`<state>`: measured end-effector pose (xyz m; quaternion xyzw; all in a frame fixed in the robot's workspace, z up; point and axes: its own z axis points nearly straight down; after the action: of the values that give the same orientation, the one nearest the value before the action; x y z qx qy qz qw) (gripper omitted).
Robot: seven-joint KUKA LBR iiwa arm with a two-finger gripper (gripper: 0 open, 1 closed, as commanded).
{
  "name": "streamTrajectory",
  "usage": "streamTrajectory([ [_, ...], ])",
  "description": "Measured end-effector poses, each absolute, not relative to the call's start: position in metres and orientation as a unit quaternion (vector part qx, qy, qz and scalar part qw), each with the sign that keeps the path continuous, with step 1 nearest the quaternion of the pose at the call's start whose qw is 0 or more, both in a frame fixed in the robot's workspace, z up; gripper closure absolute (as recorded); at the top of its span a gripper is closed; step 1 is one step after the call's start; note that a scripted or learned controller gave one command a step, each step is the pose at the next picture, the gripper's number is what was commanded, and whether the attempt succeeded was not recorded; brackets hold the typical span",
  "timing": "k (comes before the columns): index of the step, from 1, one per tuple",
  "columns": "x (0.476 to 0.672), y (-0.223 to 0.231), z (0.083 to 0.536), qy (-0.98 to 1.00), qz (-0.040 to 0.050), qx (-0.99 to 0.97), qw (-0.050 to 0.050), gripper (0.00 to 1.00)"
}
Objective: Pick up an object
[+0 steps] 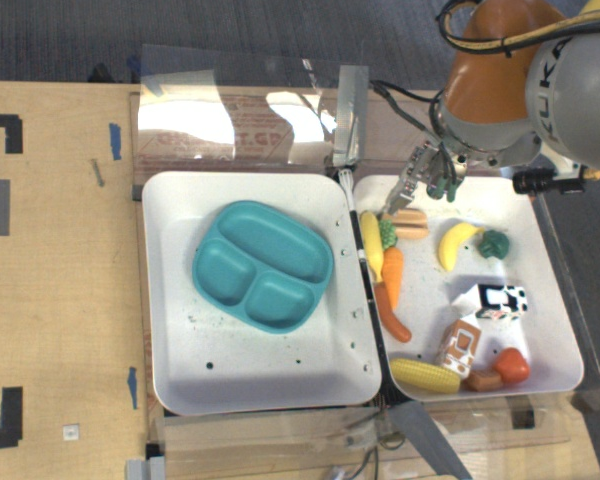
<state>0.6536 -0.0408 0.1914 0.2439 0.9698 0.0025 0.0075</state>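
Claw: your arm's metal two-finger claw (420, 183) hung over the back left corner of the right white bin (555, 268); whether it was spread or pressed together, you could not tell, and nothing showed in it.
Nearest object: a small hot-dog toy in a tan bun (410, 225) lay just below the claw.
Other objects: a yellow plastic banana (456, 244), a long orange carrot (391, 278) and a yellow corn cob (426, 375) lay in the same bin.
Left white bin (170, 298): it held a teal divided plastic plate (264, 265).
Worktop (50, 268): pale wood.
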Motion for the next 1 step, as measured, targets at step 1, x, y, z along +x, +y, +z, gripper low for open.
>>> streamTrajectory([
  [1,0.6394,-0.1107,0.1158,0.978,-0.0008,0.208,-0.002,1.0],
])
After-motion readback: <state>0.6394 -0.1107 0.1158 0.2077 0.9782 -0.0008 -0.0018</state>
